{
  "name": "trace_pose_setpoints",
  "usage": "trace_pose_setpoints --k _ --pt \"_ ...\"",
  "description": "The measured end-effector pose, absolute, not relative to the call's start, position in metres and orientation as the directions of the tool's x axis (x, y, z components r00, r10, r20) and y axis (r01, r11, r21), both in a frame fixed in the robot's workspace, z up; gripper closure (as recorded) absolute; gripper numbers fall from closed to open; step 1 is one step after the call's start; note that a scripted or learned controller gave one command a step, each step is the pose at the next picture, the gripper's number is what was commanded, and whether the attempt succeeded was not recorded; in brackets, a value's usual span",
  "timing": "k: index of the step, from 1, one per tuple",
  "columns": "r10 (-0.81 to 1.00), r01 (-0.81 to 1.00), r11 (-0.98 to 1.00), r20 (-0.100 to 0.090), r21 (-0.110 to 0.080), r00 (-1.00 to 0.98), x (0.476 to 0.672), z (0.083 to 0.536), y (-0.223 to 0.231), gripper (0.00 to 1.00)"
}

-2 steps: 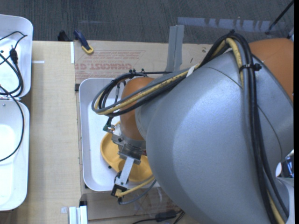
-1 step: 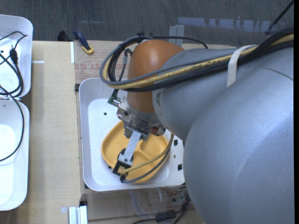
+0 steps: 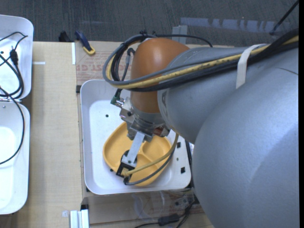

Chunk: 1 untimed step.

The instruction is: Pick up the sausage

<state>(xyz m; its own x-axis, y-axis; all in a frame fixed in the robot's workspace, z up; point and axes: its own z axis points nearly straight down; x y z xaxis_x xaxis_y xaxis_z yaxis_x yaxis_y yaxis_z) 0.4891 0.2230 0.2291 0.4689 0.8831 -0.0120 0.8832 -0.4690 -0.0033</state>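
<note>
Arm reaches from the right into the bin (image 3: 90, 127), gripper (image 3: 127, 164) low over the yellow plate (image 3: 114, 148). Can't tell from this angle how its tips are set or whether anything sits between them. Sausage can't be made out; probably under the gripper or arm. Judgement: at the grasp stage, nothing lifted yet, pick unconfirmed, lift left to do.

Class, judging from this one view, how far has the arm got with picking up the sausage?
Done: the arm has reached into the white bin, and its gripper is down at the yellow dish. In hand: working low over the dish's near rim. Left: gripping and lifting; no sausage can be made out at the gripper, so the pick cannot be confirmed.
</note>
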Motion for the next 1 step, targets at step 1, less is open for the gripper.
trace_pose_setpoints --k 1 --pt "0.836 0.836 -0.549 -0.005 -0.001 0.549 0.5045 0.3148 0.1681 1.00"
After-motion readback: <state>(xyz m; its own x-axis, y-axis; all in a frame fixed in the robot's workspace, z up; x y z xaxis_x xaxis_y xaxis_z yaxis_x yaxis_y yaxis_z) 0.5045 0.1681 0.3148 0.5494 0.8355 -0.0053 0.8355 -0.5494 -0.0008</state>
